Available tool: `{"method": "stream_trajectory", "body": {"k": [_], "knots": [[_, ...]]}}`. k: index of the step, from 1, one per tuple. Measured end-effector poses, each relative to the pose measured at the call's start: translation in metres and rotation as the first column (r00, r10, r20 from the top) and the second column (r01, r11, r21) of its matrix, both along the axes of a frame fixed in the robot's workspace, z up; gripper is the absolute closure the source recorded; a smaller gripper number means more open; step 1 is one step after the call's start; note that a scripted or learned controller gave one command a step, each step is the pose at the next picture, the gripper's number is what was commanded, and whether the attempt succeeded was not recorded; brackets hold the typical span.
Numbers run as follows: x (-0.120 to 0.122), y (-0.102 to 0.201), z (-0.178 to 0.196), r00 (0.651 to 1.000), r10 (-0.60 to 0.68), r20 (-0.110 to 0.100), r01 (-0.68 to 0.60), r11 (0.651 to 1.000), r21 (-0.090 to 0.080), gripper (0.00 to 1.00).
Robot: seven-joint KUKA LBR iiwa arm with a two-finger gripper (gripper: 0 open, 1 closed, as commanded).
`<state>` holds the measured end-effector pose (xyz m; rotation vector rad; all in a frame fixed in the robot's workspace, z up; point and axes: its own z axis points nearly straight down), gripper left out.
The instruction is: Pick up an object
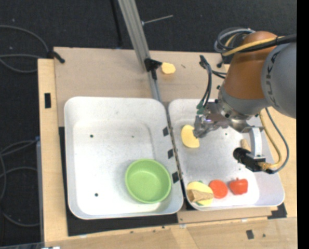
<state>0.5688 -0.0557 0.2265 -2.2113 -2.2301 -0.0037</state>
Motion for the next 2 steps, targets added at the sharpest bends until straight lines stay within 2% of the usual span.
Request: {"method": "stream_trajectory", "body": {"k": [1, 2], "knots": [[-0.004, 0.063, 0.003, 1.0, 0.001, -0.001, -0.001, 1.0, 0.001, 1.0], [-0.01, 0.112, 0.015, 1.0, 0.0, 0.001, 0.0, 1.0, 0.0, 1.0]]}}
